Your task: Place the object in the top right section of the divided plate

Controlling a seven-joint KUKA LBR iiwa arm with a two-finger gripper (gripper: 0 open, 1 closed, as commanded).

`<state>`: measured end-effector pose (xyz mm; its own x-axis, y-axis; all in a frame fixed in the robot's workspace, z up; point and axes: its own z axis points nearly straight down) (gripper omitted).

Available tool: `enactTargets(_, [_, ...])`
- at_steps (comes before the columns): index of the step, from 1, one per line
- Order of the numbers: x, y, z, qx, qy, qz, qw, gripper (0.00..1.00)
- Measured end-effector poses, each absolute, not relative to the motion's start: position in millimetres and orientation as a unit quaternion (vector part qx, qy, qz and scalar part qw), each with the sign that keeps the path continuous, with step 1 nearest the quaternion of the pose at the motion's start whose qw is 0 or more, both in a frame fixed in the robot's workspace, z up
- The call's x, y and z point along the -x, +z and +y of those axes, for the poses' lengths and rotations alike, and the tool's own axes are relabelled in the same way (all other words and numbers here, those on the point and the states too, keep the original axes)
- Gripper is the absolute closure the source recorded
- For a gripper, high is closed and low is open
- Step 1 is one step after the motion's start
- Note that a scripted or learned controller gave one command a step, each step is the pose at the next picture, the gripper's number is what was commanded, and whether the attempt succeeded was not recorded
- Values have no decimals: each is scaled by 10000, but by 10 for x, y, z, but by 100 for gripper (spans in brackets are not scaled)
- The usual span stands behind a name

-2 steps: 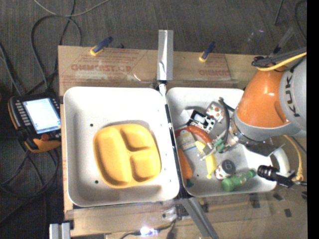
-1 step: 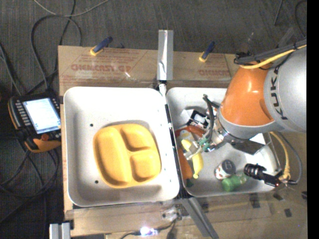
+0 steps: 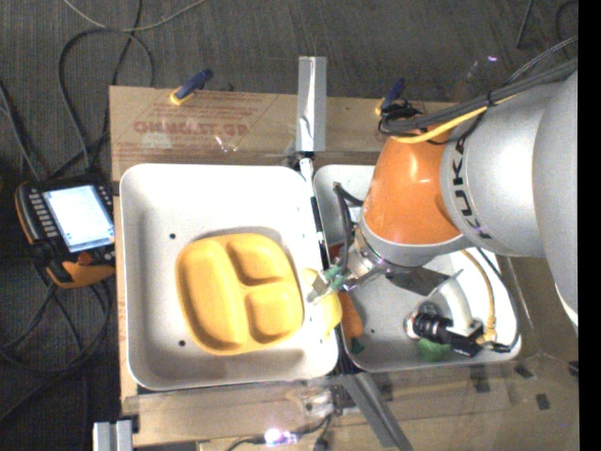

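Camera view: yellow three-section divided plastic plate (image 3: 242, 291) sits in the left white bin (image 3: 150, 205), all sections bare. The grey-and-orange arm's gripper (image 3: 331, 282) hangs over the divider between the bins, just off the plate's right edge. Something yellow (image 3: 329, 313) and orange (image 3: 350, 319) lies right below it; whether the fingers pinch it or stand apart, cannot tell. Judgement: placement not done; carry-over and release into the top right section remain.

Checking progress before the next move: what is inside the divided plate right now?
The yellow divided plate in the left bin shows three bare sections. A yellow object lies just off its right rim, beside the pincer.
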<state>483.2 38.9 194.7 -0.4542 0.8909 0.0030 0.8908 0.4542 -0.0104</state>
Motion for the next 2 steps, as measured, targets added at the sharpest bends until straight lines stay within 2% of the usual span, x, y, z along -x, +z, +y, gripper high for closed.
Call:
enactTargets(1, [-4833, 1916, 687, 4857, 43, -8741, 35, 100])
enactTargets(2, [-4834, 1917, 687, 4857, 42, -8741, 35, 0])
